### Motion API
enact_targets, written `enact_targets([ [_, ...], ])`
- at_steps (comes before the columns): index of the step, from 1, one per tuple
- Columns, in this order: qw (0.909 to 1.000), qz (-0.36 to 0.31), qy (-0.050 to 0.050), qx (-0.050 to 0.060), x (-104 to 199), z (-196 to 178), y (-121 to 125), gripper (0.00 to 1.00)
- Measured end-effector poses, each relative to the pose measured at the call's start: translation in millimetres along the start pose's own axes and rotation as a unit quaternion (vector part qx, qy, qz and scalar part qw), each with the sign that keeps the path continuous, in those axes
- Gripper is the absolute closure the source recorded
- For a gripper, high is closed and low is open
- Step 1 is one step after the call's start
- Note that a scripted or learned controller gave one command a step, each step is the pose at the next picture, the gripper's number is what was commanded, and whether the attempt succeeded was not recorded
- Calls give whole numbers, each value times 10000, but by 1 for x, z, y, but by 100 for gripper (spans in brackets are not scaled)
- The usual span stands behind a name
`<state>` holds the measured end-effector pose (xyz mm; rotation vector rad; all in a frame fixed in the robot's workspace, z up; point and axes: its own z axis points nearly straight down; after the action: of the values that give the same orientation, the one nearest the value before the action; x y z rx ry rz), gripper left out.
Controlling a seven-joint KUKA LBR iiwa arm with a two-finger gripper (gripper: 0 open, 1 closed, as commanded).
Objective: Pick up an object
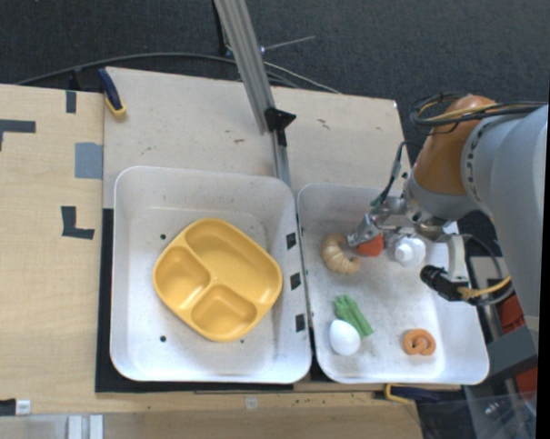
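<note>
My gripper (367,234) hangs low over the back of the right bin (451,358), reaching in from the right. A small red-orange piece (372,247) lies right at its tip, partly covered by it. A tan croissant-shaped toy (338,255) rests just left of the gripper, touching or nearly touching it. Nearer the front of the same bin are a green vegetable toy (352,314), a white egg (344,337) against it, and an orange ring-shaped toy (419,342).
The left bin (132,253) holds a yellow compartment plate (218,278). A grey metal bar (250,58) slants down from the top to the wall between the bins. Cables and the grey arm (478,159) crowd the right bin's right side.
</note>
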<state>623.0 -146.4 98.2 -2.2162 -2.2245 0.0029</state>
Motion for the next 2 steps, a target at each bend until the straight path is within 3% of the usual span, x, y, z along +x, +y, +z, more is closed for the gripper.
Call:
enact_targets([
  [2, 10000, 12, -2, -28, -6, -104, -5, 100],
])
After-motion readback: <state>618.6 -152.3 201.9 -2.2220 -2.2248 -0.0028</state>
